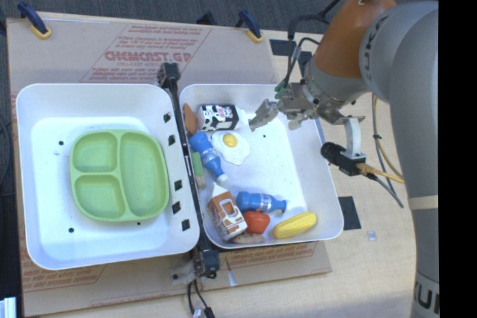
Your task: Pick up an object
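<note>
Gripper point(267, 115) sits at the upper right of the right bin point(317, 182), above its top edge area. I can't tell if the jaws are open or closed; the fingertips blur into the wrist hardware and nothing shows between them. Arm point(387, 41) is cut off at the right of the frame.

Hard to read: a brown thing point(191, 118) wedged against the bin's left wall, partly hidden by the divider clips. Below the red tomato-like piece point(257, 222) something tan peeks out; I can't identify it.

Candidates in the right bin:
- black-and-white cow-print carton point(219, 115), upper left of the bin, lying flat, long axis roughly left-right, just left of the gripper.
- fried egg toy point(233, 147), flat, glossy, yolk toward the top.
- blue bottle point(207, 154), long axis diagonal, white cap pointing lower right.
- second blue bottle point(261, 202), lying nearly horizontal, cap end to the right.
- brown printed carton point(226, 216), boxy, tilted, at the bin's lower left.
- yellow corn-shaped piece point(295, 225), long axis near horizontal, right end slightly raised.

Left bin point(30, 160) holds a pale green three-compartment plate point(119, 175), smooth plastic, rounded corners. Both bins rest on printed cardboard point(149, 52) with blue clamps at the top edge.
</note>
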### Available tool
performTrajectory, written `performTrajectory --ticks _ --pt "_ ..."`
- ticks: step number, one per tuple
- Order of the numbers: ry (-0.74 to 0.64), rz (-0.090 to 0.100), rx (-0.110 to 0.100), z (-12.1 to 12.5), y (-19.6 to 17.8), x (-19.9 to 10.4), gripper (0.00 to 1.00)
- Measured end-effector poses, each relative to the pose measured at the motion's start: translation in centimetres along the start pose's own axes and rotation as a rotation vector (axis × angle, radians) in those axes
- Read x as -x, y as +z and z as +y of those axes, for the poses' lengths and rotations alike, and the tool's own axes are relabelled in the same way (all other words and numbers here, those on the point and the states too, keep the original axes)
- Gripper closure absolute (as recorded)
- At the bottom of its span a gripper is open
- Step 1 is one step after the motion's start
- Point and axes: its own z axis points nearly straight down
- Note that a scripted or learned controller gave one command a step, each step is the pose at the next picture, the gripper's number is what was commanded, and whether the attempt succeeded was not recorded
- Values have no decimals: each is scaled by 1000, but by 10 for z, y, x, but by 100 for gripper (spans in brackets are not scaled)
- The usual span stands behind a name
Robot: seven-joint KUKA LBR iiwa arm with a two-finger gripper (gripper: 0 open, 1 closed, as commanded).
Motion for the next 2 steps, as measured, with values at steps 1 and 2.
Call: performTrajectory --ticks 1,2 --pt "4 -7 11 -22 87 -57 0" --pt "11 -10 -23 53 100 -58 0"
